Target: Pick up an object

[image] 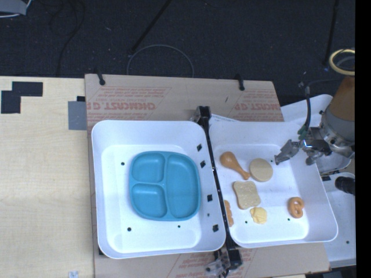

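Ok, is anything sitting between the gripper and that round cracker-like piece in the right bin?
Nothing visible does. The gripper is over the right bin's upper right part, and the round beige piece lies to its lower left with bare white floor between them. The drumstick and bread slice lie beyond it.
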### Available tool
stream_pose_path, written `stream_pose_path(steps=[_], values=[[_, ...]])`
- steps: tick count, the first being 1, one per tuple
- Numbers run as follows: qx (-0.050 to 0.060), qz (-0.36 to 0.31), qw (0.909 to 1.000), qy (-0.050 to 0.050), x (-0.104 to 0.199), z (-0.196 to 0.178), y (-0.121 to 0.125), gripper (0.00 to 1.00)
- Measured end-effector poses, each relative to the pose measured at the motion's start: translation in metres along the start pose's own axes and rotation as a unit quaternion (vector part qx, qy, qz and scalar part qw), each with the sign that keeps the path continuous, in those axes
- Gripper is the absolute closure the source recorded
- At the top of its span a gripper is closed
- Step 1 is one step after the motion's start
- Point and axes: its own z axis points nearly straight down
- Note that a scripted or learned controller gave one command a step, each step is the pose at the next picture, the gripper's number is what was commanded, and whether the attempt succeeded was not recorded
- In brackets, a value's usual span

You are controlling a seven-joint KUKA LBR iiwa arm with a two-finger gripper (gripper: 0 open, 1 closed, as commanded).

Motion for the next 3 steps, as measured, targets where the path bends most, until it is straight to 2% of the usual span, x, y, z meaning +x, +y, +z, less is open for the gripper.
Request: stream_pose_path(steps=[1,2,3], values=[[-0.007,-0.001,1.0,-0.001,0.0,-0.008,0.003,0.0],[-0.004,-0.001,1.0,-0.001,-0.003,0.054,-0.002,0.0],[-0.008,-0.001,1.0,0.0,-0.002,0.104,0.0,0.0]])
